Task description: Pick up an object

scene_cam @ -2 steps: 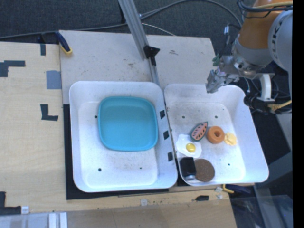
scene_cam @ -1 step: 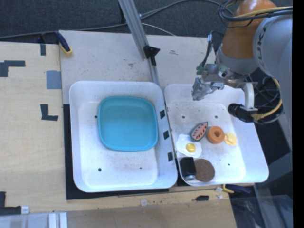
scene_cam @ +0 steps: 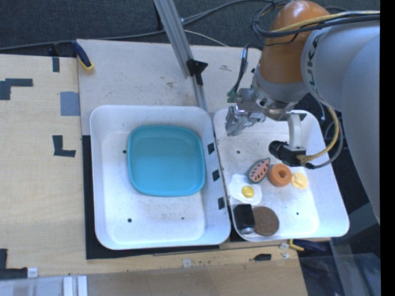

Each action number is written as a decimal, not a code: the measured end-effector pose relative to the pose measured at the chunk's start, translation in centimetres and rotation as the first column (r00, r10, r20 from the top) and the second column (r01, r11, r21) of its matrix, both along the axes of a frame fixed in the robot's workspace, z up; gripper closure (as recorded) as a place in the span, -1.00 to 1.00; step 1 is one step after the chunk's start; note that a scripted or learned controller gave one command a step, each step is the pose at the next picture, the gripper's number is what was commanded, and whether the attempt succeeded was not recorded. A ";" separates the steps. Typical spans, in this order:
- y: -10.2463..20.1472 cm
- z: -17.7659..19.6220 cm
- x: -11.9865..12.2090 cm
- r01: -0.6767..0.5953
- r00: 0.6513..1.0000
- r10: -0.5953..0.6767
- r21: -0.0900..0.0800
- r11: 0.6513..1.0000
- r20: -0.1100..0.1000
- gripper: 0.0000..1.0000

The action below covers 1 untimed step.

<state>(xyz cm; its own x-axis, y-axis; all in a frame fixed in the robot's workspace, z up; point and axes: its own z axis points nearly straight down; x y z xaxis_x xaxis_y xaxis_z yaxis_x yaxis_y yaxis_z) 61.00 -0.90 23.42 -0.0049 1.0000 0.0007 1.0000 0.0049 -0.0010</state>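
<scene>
One round brown disc (scene_cam: 266, 221), orange ring (scene_cam: 281, 175)

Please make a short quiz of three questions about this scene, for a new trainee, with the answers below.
1. True or false: the blue plate lies in the left bin.
2. Which thing lies right next to the orange ring in the right bin? A) fried egg B) brown disc C) small yellow piece
3. Fill in: the gripper hangs over the ____ bin.

Key: 1 true. 2 C. 3 right, near its upper left corner, apart from the toys.
</scene>
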 end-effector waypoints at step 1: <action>6.0 0.1 -1.8 0.000 1.000 0.000 0.000 1.000 0.000 1.00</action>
<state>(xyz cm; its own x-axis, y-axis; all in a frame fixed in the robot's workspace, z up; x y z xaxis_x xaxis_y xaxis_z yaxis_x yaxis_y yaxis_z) 59.24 5.11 23.51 -0.0049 1.0000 0.0008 1.0000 0.0049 -0.0008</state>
